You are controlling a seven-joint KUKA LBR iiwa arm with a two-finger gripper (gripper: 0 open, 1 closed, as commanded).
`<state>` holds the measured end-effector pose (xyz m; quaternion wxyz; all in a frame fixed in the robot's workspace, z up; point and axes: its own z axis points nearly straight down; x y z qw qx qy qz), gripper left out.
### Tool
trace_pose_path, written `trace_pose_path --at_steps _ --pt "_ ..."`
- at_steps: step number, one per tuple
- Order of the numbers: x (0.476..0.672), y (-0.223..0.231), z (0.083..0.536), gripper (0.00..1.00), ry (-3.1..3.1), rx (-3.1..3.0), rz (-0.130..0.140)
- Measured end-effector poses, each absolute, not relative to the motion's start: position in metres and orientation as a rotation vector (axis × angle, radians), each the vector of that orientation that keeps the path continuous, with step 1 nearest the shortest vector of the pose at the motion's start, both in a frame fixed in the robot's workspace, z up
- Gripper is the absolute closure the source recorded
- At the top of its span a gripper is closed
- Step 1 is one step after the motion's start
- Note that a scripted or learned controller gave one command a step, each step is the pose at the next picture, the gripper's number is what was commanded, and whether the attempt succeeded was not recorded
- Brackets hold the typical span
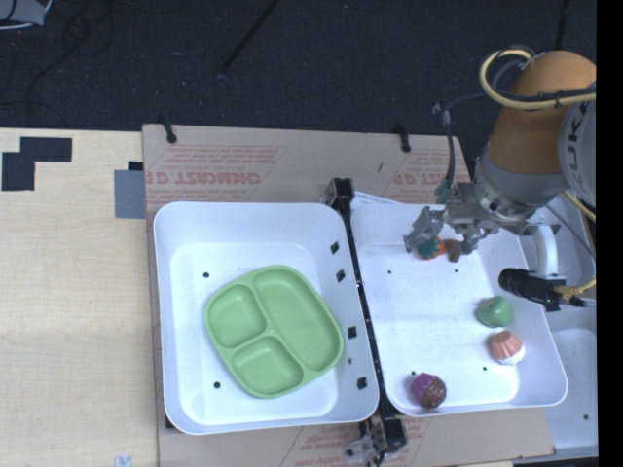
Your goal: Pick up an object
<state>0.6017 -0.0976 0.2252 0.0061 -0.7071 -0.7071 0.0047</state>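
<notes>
The gripper (443, 237) is seen low over the upper part of the right bin (545, 397), with its fingers spread apart. Between and just below them a small teal and orange object (437, 249) is visible; whether it is touched or merely straddled cannot be resolved at this slant, so no hold is recorded.

The step in hand is judged to be the approach or closing stage of a grasp. For the next move, the fingers would need to be closed squarely on that object and contact confirmed before any lift.

Elsewhere in the right bin, well apart from the gripper, a green object (494, 311), an orange-pink object (505, 346) and a purple object (427, 389) are noted. A green divided plate (273, 331) lies in the left bin (243, 222).
</notes>
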Motion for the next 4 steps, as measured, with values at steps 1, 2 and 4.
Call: trace_pose_path --at_steps 1,2,4 --pt "0.604 -0.098 0.232 0.00 -2.221 -2.218 0.003" --pt "0.608 -0.100 0.187 0.00 -2.217 -2.217 0.008" --pt "0.608 -0.096 0.085 0.00 -2.216 -2.220 0.006"
